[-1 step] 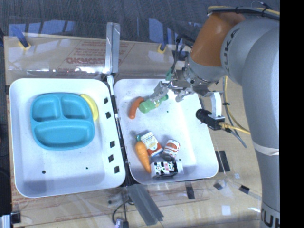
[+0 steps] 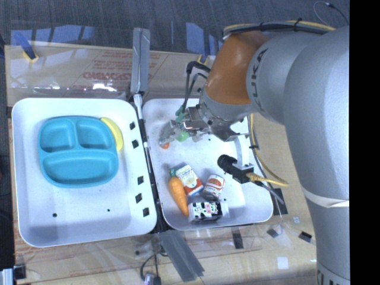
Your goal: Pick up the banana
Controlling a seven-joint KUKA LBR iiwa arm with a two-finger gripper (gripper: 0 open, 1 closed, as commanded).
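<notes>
Banana well left of tool

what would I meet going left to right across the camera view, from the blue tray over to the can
blue tray → banana → carrot → can

The banana lies partly hidden behind the blue divided plate — just a yellow arc shows. The end effector is small and blurred — its fingers unreadable.
</notes>
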